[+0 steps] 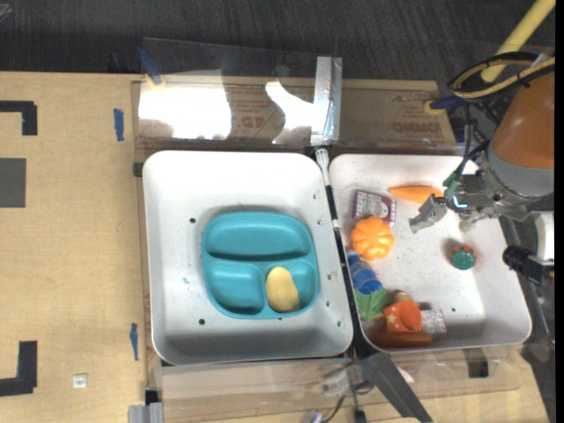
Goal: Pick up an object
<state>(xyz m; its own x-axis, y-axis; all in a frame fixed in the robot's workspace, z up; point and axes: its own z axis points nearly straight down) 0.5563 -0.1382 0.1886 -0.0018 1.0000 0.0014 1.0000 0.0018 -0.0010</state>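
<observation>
The two-finger gripper (pixel 438 211) hovers in the right white bin (pixel 502 320), fingers seemingly parted and holding nothing, though the view is small. An orange carrot-shaped toy (pixel 412 192) lies at its eleven o'clock, near enough to be the likely target. The round orange pumpkin toy (pixel 372 238) sits at eight o'clock.

A: what kind of place?
B: robotics lab. Two white bins (pixel 159 236) on a plywood tabletop (pixel 62 236), blue tape marks (pixel 118 123), loose cables (pixel 480 73), dark carpet floor (pixel 264 7), clear acrylic guard (pixel 229 95)
</observation>
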